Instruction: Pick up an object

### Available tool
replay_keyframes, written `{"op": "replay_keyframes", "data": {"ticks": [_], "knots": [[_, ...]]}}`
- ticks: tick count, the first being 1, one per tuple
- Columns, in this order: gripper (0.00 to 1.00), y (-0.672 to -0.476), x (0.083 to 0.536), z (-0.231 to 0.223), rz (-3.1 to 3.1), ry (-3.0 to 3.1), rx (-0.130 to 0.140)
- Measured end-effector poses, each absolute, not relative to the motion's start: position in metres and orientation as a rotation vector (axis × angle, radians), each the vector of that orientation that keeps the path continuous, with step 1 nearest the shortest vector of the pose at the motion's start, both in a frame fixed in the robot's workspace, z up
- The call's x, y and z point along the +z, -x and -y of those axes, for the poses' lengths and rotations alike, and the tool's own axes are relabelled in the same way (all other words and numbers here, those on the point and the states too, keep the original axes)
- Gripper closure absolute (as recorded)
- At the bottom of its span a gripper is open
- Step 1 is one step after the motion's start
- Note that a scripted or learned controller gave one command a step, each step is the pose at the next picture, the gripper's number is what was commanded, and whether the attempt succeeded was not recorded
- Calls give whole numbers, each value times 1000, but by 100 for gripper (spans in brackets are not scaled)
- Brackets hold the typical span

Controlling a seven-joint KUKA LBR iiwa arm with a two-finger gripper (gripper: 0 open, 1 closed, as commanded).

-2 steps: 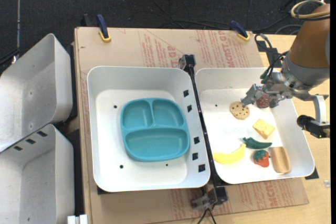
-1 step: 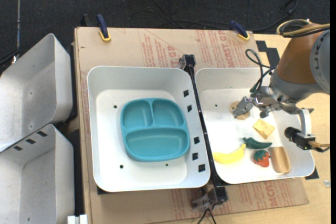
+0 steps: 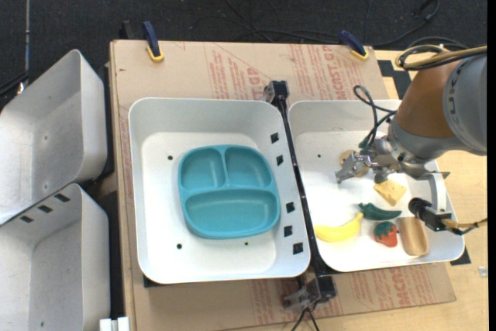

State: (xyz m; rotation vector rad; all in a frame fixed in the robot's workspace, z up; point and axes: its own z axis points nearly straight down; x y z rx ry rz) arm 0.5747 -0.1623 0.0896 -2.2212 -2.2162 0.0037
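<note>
Leftward, well off the gripper [image 3: 353, 165], a teal divided plate [image 3: 229, 191] lay alone. Gripper hovered low in the right bin [image 3: 325, 120]; finger state unclear. Just beyond it lay cheese wedge [image 3: 390, 191], banana [image 3: 339, 229], strawberry [image 3: 385, 233]: likely pick candidates.

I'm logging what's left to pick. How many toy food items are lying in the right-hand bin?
4. A yellow banana near the front, a green pepper behind it, a strawberry to its right, and a cheese wedge beside the gripper. The arm may hide more.
</note>
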Motion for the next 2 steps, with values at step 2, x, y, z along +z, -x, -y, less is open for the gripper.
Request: {"op": "replay_keyframes", "data": {"ticks": [2], "knots": [[100,-581,164,168,2228,2224,-5]]}}
